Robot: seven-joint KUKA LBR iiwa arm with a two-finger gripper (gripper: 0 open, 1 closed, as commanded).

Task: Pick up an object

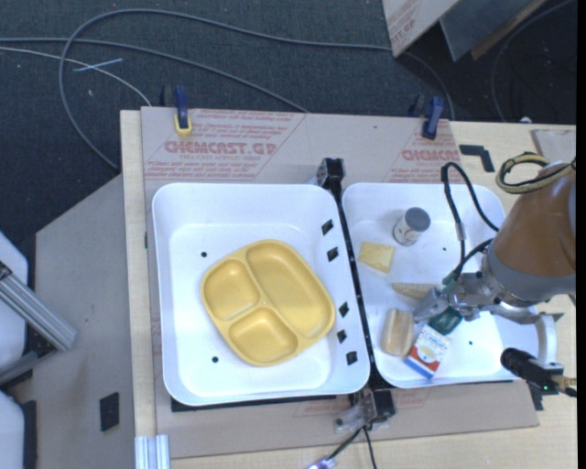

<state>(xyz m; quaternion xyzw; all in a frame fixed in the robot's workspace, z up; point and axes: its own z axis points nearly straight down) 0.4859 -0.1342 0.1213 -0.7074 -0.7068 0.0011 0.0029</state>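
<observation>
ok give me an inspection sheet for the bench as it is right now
surface: bench bears the left bin and the right bin, side by side.
job's things: right bin has a small can, a pale block, a tan piece and a small carton.
clutter: yellow divided tray in the left bin.
grippers: gripper low over the right bin, just above the carton; nothing seen held.
cables: black cable runs over the right bin to the wrist; thin cables on the floor.
surroundings: dark carpet, cardboard box at the top.
</observation>
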